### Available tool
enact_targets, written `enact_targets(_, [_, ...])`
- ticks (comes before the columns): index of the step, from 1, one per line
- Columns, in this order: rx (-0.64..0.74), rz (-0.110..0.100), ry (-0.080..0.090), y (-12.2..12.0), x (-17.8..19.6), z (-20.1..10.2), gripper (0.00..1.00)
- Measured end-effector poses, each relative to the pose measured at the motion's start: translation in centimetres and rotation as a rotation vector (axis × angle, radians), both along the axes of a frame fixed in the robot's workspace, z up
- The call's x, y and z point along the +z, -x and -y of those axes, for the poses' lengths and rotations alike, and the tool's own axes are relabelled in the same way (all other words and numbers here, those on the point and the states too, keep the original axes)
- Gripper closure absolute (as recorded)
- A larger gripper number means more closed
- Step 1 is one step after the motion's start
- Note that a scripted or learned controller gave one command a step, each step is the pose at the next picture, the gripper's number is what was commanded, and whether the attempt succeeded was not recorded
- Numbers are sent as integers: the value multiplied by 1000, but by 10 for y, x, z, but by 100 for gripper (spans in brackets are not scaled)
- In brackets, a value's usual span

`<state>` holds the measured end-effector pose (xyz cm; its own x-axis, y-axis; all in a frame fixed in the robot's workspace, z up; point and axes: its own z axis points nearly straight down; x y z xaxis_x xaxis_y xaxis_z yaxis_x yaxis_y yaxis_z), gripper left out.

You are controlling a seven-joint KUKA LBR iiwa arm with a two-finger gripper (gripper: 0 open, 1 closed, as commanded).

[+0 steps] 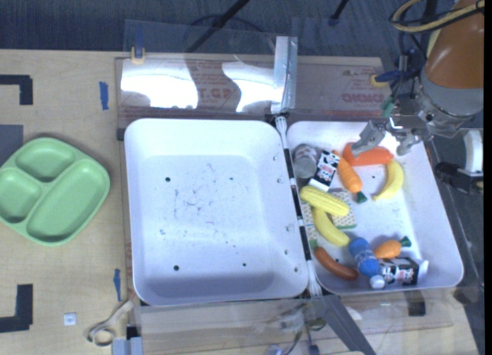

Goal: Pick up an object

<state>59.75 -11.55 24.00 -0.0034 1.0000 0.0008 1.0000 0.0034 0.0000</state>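
Note:
The right bin (438, 215) holds a pile of toy food. An orange carrot (350, 174) and a red-orange piece (374, 156) lie at the back, with a curved banana (393, 180) beside them. An ear of corn (324, 200) and a second banana (331, 230) sit in the middle. Toward the front are a red sausage (336, 263), a blue bottle (362, 257), a small carrot (389, 250) and a black-and-white carton (400, 272). My gripper (388, 139) hovers open over the bin's back edge, just above the red-orange piece, with nothing between its fingers.
A grey can (305, 160) and a black-and-white box (328, 167) stand by the divider between the bins. The left bin (154, 146) is white and scuffed. A green divided plate (51, 189) lies on the bench at far left. A clear panel (200, 77) rises behind the bins.

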Motion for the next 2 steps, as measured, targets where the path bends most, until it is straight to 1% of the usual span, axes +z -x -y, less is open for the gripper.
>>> enact_targets(1, [61,1,0,8,-67,0,0])
enact_targets(2, [228,17,2,-2,-145,26,0])
